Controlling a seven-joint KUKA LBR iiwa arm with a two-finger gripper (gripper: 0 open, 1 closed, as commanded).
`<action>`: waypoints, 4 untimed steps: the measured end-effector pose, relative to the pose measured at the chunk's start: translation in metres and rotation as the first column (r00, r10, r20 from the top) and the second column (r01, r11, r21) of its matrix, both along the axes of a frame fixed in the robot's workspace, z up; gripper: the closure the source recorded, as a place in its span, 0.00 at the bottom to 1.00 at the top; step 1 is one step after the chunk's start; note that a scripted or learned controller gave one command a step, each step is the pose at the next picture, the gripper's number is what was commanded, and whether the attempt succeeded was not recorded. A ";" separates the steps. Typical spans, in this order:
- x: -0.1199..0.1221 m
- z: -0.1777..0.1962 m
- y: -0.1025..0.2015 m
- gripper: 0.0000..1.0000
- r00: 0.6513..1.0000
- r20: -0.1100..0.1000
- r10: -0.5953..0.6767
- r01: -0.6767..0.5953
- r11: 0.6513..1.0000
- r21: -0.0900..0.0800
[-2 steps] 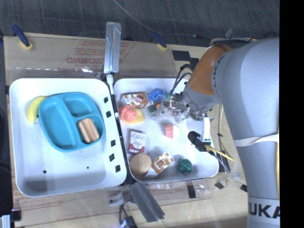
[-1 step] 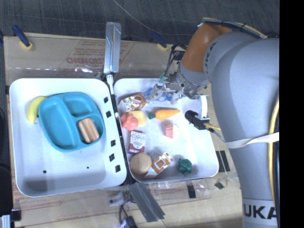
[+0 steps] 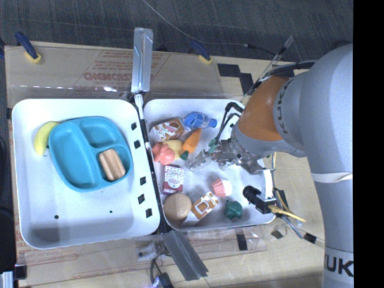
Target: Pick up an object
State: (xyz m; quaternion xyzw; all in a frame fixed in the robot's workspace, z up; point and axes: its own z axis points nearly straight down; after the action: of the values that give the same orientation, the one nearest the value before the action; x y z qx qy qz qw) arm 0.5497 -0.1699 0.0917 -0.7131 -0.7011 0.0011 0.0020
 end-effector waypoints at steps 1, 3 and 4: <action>-0.028 0.008 0.014 0.00 0.993 0.001 0.116 -0.116 0.993 0.002; -0.028 0.018 0.013 0.00 0.993 0.000 0.119 -0.119 0.993 0.001; 0.045 -0.001 0.023 0.00 0.988 0.002 0.156 -0.156 0.988 0.001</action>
State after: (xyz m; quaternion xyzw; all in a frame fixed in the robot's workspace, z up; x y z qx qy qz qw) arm 0.5946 -0.1471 0.0909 -0.6558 -0.7549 0.0004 0.0016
